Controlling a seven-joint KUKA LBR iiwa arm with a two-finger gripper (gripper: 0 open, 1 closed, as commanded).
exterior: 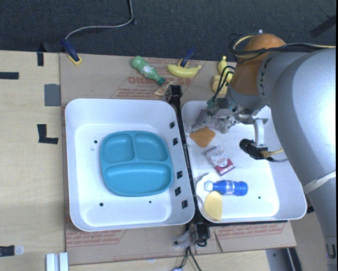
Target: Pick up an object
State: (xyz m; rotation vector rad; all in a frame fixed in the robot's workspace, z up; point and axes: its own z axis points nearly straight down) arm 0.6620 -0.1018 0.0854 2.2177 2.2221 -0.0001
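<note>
1. Grey arm [304,112], bulky and closest to the lens, fills the 3 o'clock side, with its orange band [251,75] up toward 1 o'clock.
2. Below the band, the gripper [214,119] hangs low in the right bin [282,202], at that bin's 11 o'clock corner.
3. Whether it is spread or pressed together cannot be told; the metal parts blur together.
4. Just at the gripper's 7 o'clock lies a tan, bread-like piece [203,136], flat, roughly square with rounded corners, on the bin floor. Contact with the gripper is unclear.
5. At 5 o'clock from that piece sits a small red-and-white packet [219,159], tilted.
6. Toward the bin's 7 o'clock rest a bottle [226,187] with a blue label, lying on its side, and a pale yellow oval [213,205] touching it.
7. A blue divided plate [137,162] sits mid left bin [78,151].
8. Beyond the bins, at 12 o'clock, lie a green bottle [147,70] and a banana [183,70].
</note>
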